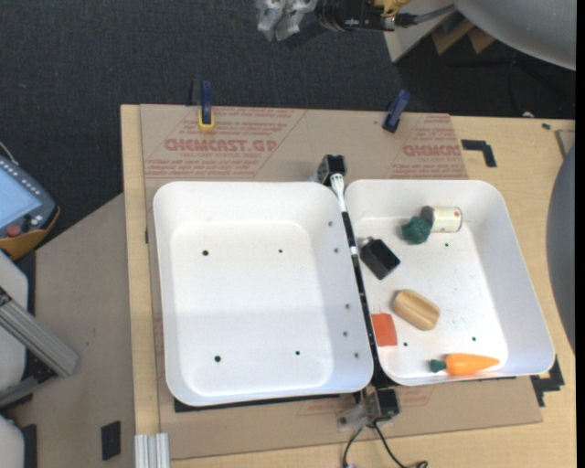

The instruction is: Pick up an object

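Smooth pale grey arm casing (526,27), rounded; silvery metal jaws beside black, brass-toned wrist fittings (352,13)

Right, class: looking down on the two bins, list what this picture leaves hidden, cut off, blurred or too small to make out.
1. End effector: blurred and cut by the camera view's top edge.
2. Orange block: its left side tucks against the right bin's wall.
3. Carrot: the green tip is too small to read.
4. Teal object: shape unclear; whether it touches the cream cylinder is uncertain.

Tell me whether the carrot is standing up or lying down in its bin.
Lying down. The carrot rests flat along the near edge of the right bin, green end pointing left.
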Controlling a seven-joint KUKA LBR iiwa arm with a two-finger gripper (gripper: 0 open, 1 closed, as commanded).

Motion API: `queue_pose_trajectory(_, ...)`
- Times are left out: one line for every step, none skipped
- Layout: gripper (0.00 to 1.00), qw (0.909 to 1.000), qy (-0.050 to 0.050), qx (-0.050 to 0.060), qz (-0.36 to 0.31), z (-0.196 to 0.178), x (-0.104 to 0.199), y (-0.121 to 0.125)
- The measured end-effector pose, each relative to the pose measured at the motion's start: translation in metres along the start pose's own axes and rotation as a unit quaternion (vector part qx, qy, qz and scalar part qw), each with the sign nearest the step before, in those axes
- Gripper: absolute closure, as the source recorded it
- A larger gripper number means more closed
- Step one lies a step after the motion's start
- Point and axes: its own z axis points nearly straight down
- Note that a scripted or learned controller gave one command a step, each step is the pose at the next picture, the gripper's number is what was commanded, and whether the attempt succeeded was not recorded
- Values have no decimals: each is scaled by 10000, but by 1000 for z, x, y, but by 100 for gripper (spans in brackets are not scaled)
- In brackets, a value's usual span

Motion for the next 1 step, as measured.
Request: queue_pose_trajectory(100,10000,-5,16,9,17,-1,0)
